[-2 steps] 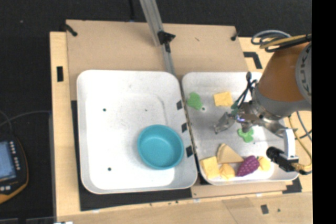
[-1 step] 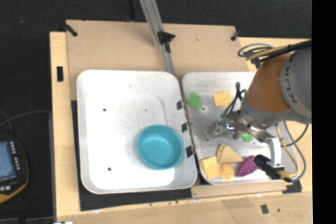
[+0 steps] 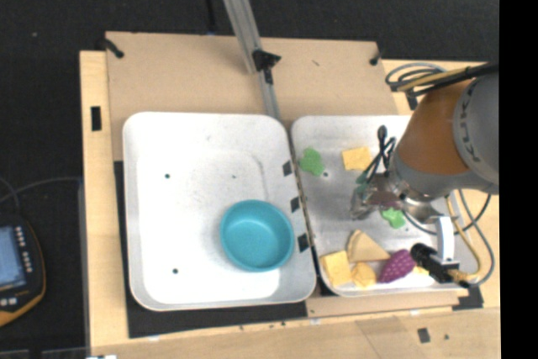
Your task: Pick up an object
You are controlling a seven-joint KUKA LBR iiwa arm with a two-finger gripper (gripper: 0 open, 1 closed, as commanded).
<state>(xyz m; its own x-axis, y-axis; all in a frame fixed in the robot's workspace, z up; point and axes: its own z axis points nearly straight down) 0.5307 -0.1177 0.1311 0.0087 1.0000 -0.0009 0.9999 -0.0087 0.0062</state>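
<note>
1. Desk (image 3: 193, 80) of pale wood seen from above, carrying two shallow white bins side by side.
2. Left bin (image 3: 168, 147) holds a blue bowl (image 3: 255, 234), upright, near its lower right corner.
3. Right bin (image 3: 324, 139) holds several small things. A green piece (image 3: 312, 161) lies near its left wall, and a yellow block (image 3: 356, 158) sits just to the right of that.
4. Along the right bin's lower edge lie a yellow wedge (image 3: 366, 245), two yellow blocks (image 3: 337, 266) close together, and a purple piece (image 3: 397, 265) at their right.
5. Grey arm (image 3: 437, 139) with an orange band reaches in from the right, over the right bin.
6. Hand (image 3: 370, 202) points down in the middle of the right bin, above the yellow wedge.
7. Second green piece (image 3: 392, 218) lies just right of the hand, partly hidden by the wrist.
8. Whether the hand is open or closed cannot be told, nor whether it grips anything.
</note>
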